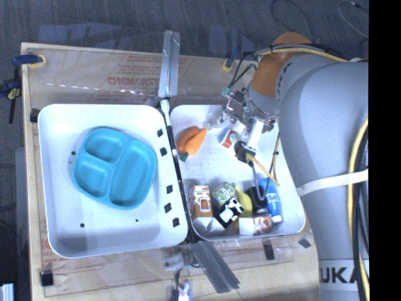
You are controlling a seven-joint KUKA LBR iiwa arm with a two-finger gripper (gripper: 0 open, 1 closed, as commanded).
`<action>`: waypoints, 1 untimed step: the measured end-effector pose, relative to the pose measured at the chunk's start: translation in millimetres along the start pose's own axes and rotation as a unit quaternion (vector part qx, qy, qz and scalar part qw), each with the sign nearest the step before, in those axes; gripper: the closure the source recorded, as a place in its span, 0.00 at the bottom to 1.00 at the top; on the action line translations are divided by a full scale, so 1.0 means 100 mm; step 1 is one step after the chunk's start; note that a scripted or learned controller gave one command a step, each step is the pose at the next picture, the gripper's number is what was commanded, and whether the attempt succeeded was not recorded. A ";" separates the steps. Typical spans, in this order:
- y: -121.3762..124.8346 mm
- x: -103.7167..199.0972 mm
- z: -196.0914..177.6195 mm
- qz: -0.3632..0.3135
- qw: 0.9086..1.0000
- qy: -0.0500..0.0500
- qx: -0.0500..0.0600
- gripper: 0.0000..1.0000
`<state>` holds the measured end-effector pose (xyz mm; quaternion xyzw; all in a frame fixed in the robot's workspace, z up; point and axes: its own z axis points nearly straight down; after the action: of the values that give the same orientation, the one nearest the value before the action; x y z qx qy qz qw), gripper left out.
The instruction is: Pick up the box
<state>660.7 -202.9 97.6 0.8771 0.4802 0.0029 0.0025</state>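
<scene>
Pale bench top carries two white bins side by side, a left bin (56, 168) and a right bin (207, 168). Gripper (229, 121) sits over the far part of the right bin, close to its far wall; how wide it stands cannot be told, and nothing is seen held in it. A small red-and-white item (228, 137) lies just beside it, and an orange toy (191, 140) lies further left, near the dividing wall. Box (200, 200), brown and white, lies at the bin's near end, well apart from the gripper. It touches a crowded cluster: green item (222, 192), black-and-white piece (229, 213), yellow item (244, 200), blue bottle (272, 204). The cluster's items overlap and are hard to make out. A blue divided tray (116, 166) lies in the left bin.
</scene>
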 end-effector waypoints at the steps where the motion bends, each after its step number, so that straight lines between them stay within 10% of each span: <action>1: -0.09 -0.01 -0.01 0.020 1.000 0.000 -0.003 0.00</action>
<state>652.4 -198.8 98.2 0.8868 0.4622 0.0045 0.0049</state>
